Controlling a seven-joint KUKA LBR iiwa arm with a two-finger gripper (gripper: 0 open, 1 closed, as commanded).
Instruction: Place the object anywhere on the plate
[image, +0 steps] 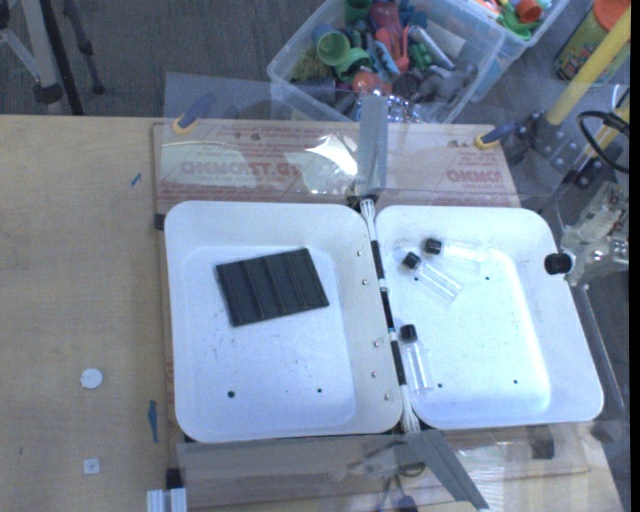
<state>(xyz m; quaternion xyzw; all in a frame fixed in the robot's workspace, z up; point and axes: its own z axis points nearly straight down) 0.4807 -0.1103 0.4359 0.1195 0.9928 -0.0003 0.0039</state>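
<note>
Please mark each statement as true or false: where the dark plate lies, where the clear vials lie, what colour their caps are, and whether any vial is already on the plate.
1. The dark ribbed plate lies in the left bin. True.
2. All three clear vials are in the left bin. False: the vial near the divider and the two vials further back are in the right bin.
3. The vials have black caps. True.
4. One vial already rests on the plate. False: nothing lies on the plate.
5. A tub of colourful toys stands behind the bins. True.
</note>
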